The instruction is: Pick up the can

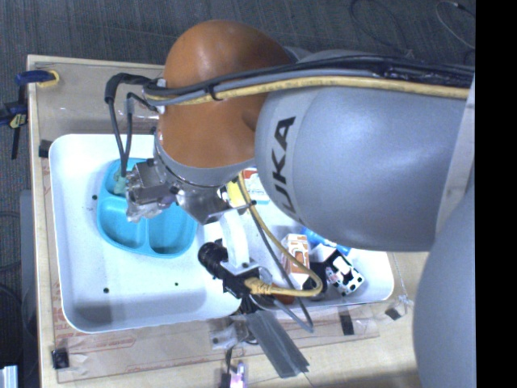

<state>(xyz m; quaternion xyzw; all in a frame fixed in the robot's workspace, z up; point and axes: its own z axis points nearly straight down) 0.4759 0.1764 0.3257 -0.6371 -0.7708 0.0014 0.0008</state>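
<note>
- The arm [355,160], grey with its orange band [214,95], reaches in from the right and covers most of the bench and the middle of the bins
- The gripper [145,191] sits low over the left part of the white bin [73,217], directly above a blue two-lobed dish [149,233]
- Finger state: cannot tell; the wrist body and its cabling mask the tips, so neither the opening nor any contact can be read
- No can is identifiable. It may lie beneath the arm, or under the gripper at the dish, but this cannot be confirmed
- Other items: a small printed carton [297,259] and a black-and-white patterned object [347,279] lie near the lower right of the bin, well apart from the gripper; a yellow-and-black cable [266,285] loops beside them
- Progress, as a judgement: the approach appears to be in hand, with the gripper down at bin level. A grasp is not evidenced, and the lift is not yet done
- Remaining: secure the can between the fingers, then raise it clear of the bin
</note>
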